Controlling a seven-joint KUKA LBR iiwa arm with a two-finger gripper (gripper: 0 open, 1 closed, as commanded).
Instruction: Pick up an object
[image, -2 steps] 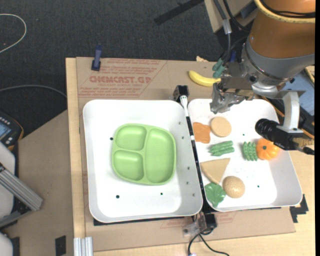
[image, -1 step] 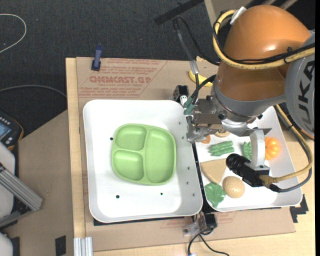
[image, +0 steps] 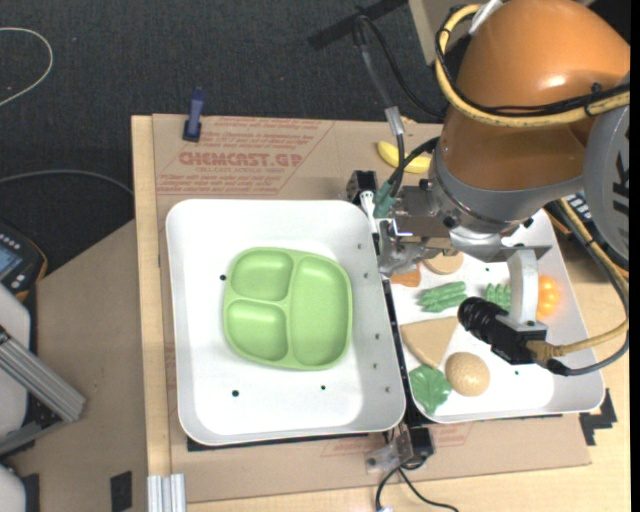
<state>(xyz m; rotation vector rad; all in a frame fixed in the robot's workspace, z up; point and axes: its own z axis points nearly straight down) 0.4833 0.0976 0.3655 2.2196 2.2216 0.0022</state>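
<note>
The gripper (image: 400, 235), jaw state impossible to tell beneath the arm's bulk, hangs at the right bin's (image: 575, 385) upper-left corner, presumably to reach the orange piece (image: 405, 277) lying just below it among the toy foods.

Toy foods (image: 466, 372) in right bin (image: 570, 395)

Two bins sit side by side on the bench (image: 250, 160). In the left bin (image: 190, 330) lies a divided plate (image: 288, 308), about in its middle. The right bin (image: 575, 385) holds small food pieces: a wedge (image: 428, 340) at its left, a round bun (image: 467, 373) nearer, and a leaf (image: 428, 385) left of the bun.
</note>
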